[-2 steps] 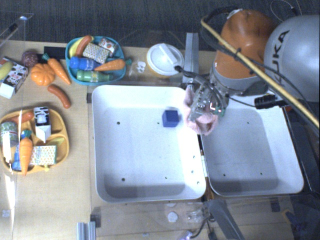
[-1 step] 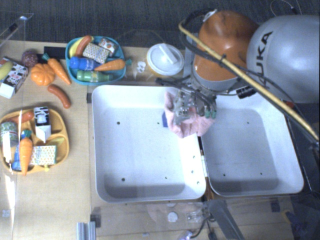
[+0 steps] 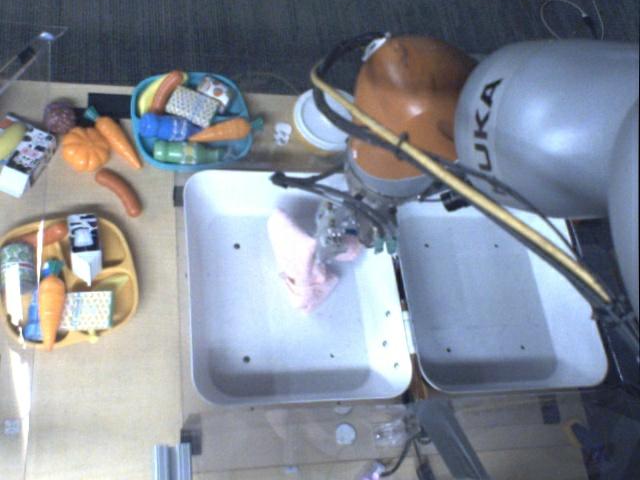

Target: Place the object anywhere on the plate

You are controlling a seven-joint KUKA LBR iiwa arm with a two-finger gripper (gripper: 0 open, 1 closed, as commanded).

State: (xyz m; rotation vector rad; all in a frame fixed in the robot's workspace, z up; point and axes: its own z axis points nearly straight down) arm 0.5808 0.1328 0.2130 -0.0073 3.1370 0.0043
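Pink plate (image 3: 300,258) lying in left white bin (image 3: 230,358), end effector (image 3: 345,230) over plate's right edge, finger state can't tell, right bin (image 3: 500,358) adj., arm from right.

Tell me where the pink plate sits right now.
The pink plate lies in the left bin, toward its right half, directly under and left of the gripper.

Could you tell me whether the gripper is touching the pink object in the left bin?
Cannot tell: in the camera view the gripper overlaps the pink object, but the contact point is blurred.
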